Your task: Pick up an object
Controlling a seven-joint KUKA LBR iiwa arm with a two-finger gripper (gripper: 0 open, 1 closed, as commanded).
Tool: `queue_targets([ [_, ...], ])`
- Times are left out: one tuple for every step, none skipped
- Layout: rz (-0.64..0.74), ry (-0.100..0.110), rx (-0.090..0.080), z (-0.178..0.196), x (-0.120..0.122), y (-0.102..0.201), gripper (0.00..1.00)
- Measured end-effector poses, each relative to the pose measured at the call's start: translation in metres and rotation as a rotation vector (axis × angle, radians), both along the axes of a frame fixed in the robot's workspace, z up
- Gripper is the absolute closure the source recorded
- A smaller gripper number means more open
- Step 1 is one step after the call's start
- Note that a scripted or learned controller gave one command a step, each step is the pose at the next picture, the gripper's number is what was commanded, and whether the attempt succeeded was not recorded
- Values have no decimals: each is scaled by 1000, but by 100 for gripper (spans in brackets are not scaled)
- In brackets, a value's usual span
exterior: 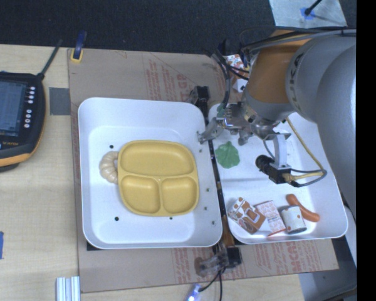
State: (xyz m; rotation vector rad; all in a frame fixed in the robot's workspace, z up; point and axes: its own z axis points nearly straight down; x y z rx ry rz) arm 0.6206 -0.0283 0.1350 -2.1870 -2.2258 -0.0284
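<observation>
A: Left bin (91, 168) carries a yellow divided tray (157, 176), three compartments, lying flat. A pale lumpy thing (108, 166) sits touching the tray's left edge.

B: Right bin (329, 224)?

A: A green lump (227, 155) near the bin's left wall, just below the gripper (238, 130). Along the front: a brown-and-white patterned packet (245, 214), a red-and-white packet (269, 215), a small can (293, 219) lying on its side, and an orange sausage shape (302, 207) touching the can.

B: Gripper state?

A: Cannot tell. The grey arm (323, 93) and its orange band (269, 68) crowd over the bin's back half, with cables (301, 177) looping across the middle.

B: Any writing?

A: Faint red print on the cardboard (144, 74) under the bins, and on the packets; too small to read. A tablet (9, 118) with an orange rim sits far left, well apart.
</observation>
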Motion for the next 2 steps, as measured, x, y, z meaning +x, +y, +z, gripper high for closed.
queue_targets([
  [-14,-2,-29,134,20,-52,0],
  [-14,3,-29,48,-6,-100,0],
])
